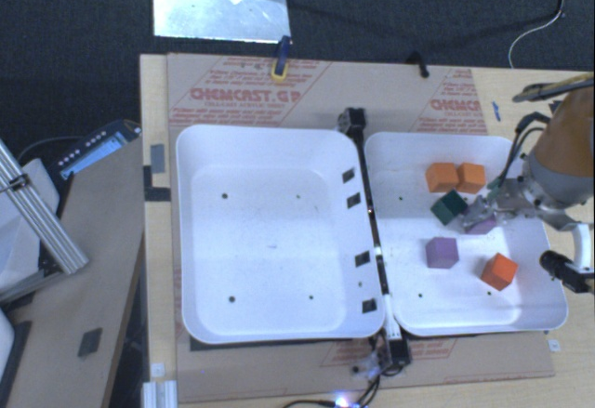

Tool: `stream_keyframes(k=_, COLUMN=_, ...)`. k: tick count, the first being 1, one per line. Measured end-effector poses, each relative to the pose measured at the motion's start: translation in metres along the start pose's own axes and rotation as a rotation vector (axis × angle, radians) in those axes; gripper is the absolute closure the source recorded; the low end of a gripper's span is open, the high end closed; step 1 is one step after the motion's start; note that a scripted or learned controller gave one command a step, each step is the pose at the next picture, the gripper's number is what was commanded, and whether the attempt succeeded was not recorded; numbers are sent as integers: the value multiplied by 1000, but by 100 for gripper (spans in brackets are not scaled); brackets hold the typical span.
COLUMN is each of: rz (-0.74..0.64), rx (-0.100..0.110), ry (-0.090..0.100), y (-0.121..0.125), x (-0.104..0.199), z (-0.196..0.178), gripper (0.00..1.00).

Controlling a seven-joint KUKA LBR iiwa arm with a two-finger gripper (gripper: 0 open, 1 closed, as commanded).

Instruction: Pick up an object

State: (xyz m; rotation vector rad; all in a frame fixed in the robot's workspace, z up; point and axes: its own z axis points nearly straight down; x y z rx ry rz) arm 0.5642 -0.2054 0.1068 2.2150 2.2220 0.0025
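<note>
The arm [565,151] comes in from 3 o'clock, its orange band uppermost and its grey wrist bent down toward the right bin [409,309]. The gripper [485,214] sits low over the middle of that bin, reaching toward 9 o'clock. Whether it is spread or pressed together cannot be told (the tip is a blur of grey metal), and no block can be seen held in it.

Just under the tip lies a pale purple block [482,227], mostly hidden. At 9 o'clock of the gripper, just beside it, is a dark green block [448,207]. At 11 o'clock of the gripper sit two orange blocks, one [442,177] touching the other [471,177], near the bin's far side. At 7 o'clock of the gripper lies a purple block [442,252], apart from the rest. At 5 o'clock lies a third orange block [499,271], tilted on the bin's floor.

The left bin [200,155] lies at 9 o'clock of the right one, the two touching along a shared edge.
</note>
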Motion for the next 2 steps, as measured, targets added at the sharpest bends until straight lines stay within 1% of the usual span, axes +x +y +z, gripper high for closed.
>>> stream_keyframes(k=1, rz=-6, rx=3, ry=1, y=61, x=79, z=19, gripper=100)
stream_keyframes(k=2, rz=-11, rx=-10, ry=4, y=110, x=171, z=-85, gripper=100)
